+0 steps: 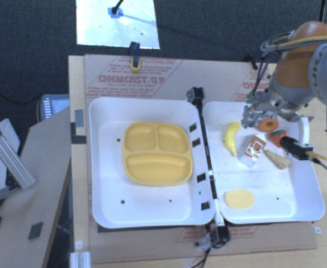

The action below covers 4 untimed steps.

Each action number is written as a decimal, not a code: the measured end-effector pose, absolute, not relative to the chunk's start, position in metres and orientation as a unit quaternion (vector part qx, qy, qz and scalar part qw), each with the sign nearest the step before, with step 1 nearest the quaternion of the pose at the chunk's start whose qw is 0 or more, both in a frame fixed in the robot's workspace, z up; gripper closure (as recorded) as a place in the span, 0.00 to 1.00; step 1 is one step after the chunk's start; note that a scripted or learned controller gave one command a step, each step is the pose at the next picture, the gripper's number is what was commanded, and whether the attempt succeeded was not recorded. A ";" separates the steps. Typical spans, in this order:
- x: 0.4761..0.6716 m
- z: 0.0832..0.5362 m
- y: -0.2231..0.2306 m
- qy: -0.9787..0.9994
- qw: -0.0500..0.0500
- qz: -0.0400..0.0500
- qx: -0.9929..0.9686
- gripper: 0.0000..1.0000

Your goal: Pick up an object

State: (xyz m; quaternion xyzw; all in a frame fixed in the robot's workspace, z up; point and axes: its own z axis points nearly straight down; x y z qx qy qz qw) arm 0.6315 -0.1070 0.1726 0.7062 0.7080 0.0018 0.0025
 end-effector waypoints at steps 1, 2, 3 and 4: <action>0.637 0.237 -0.109 0.708 0.004 0.003 0.706 1.00; 0.638 0.292 -0.109 0.709 0.003 0.002 0.705 1.00; 0.635 0.273 -0.055 0.710 0.000 0.001 0.704 1.00; 0.639 0.274 -0.006 0.711 0.000 0.002 0.704 1.00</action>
